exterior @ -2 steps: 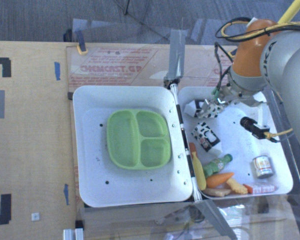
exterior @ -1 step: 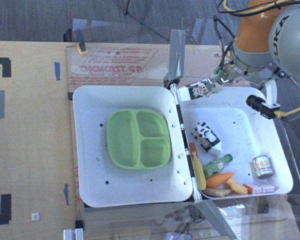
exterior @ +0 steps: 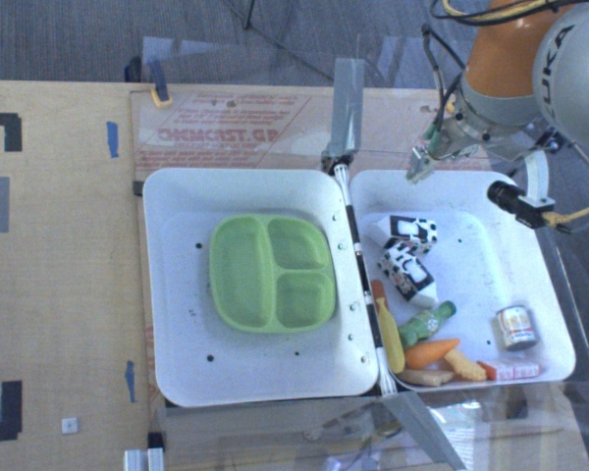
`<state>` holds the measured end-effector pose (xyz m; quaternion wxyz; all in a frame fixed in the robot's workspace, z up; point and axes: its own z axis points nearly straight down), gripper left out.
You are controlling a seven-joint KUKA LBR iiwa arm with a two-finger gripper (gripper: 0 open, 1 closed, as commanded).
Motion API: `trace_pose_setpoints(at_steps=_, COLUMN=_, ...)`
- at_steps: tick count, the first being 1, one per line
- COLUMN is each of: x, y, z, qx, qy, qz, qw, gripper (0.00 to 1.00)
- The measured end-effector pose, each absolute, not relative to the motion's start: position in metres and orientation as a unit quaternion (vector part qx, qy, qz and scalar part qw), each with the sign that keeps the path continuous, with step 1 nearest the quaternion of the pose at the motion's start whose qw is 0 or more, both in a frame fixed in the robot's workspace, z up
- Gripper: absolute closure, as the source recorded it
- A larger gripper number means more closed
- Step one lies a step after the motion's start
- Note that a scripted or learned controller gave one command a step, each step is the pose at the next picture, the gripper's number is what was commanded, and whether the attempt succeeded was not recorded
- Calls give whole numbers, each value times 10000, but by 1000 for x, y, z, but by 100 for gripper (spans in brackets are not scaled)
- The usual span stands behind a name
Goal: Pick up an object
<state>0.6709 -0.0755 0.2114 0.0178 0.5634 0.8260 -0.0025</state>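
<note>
Lying along the right bin's (exterior: 560,361) near edge are an orange carrot (exterior: 432,352), a green toy (exterior: 427,323) and a small can (exterior: 515,327); two black-and-white cow toys (exterior: 408,253) sit farther back. Above the far rim hangs the hand (exterior: 424,162); its grip state is unclear.
</note>
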Motion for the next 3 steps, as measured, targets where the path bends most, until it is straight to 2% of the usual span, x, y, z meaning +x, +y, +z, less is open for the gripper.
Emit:
trace_pose_setpoints(at_steps=1, x=671, y=-75, z=211, qx=5632, qy=8261, qz=-26, qw=177, gripper=0)
trace_pose_setpoints(at_steps=2, x=594, y=-105, z=117, qx=5507, qy=8346, qz=54, qw=120, gripper=0)
trace_pose_setpoints(at_steps=3, x=588, y=-117, z=107, qx=5901, qy=8070, qz=158, qw=154, gripper=0)
